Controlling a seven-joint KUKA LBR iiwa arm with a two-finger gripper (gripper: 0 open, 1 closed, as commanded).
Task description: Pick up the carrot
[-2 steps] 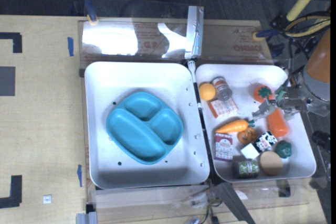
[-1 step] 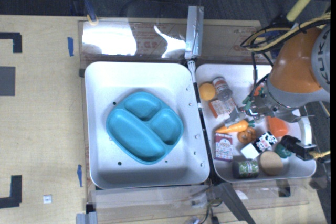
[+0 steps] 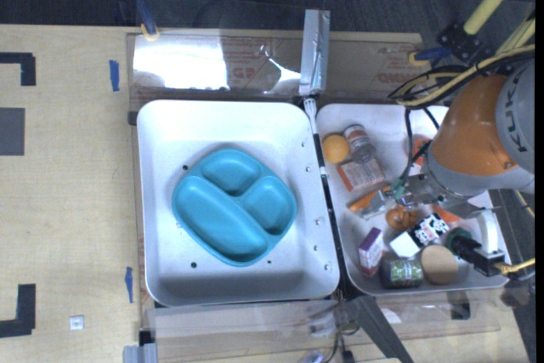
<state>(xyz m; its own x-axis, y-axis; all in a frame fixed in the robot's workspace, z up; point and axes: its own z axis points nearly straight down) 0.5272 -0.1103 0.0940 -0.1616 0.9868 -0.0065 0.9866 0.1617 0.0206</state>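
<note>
Orange is the trouble here: the carrot (image 3: 364, 201) lies at the middle of the right bin (image 3: 333, 221), low and slanted, and an orange ball (image 3: 336, 149) sits just above it, so I could take the wrong thing. My gripper (image 3: 406, 193) hangs just right of the carrot; how wide it stands I cannot tell. A packet (image 3: 361, 174) touches the carrot, and a purple box (image 3: 371, 248) crowds below. The blue tray (image 3: 235, 204) sits left.

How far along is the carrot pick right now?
Done: the arm has reached over the right bin. In hand: the hand sits low amid the clutter, right beside the carrot, which lies on the bin floor. Left: grasping and lifting it; I can't tell whether the hand has any grip.
</note>
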